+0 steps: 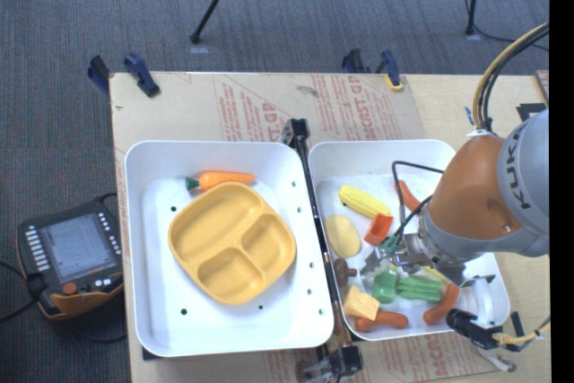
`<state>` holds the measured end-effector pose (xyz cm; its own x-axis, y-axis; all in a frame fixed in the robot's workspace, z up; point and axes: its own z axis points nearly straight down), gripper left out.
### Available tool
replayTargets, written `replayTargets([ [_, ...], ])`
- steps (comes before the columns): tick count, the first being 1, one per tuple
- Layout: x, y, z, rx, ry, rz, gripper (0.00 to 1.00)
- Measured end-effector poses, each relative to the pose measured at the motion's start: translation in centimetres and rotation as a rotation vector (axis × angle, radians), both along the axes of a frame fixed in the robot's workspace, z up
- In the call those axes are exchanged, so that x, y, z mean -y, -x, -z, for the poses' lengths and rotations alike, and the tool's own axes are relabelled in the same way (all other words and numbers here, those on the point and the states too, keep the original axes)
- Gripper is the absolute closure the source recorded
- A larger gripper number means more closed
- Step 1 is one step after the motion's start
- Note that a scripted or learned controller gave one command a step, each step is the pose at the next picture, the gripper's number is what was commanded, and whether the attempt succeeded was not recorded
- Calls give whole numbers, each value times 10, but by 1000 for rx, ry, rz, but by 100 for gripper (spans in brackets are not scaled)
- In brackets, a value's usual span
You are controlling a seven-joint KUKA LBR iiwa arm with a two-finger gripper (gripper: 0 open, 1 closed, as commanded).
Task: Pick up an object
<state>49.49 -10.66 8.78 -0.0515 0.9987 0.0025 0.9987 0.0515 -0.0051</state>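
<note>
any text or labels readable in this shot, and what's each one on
"KU": white letters on the grey arm, cut off at the picture's edge.
Red print on the cardboard bench top: upside down and faint, too blurred to read.
Screen of the handheld pendant: too small to read.
No text readable on the white bins or the yellow plate.

arm: grey KUKA arm enters from the desk's right edge, reaching over the right bin | wrist: orange band faces the camera, angled down and leftward | gripper: low inside the bin, near its front half, metal parts visible, finger state not discernible
</note>
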Motion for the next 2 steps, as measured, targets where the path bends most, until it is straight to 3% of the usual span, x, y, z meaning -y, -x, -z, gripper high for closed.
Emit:
replayTargets([
  [1, -12, -85, 0, 4, 1, -15, 0],
  [2, -12, -85, -9, 2, -1, -10, 100],
])
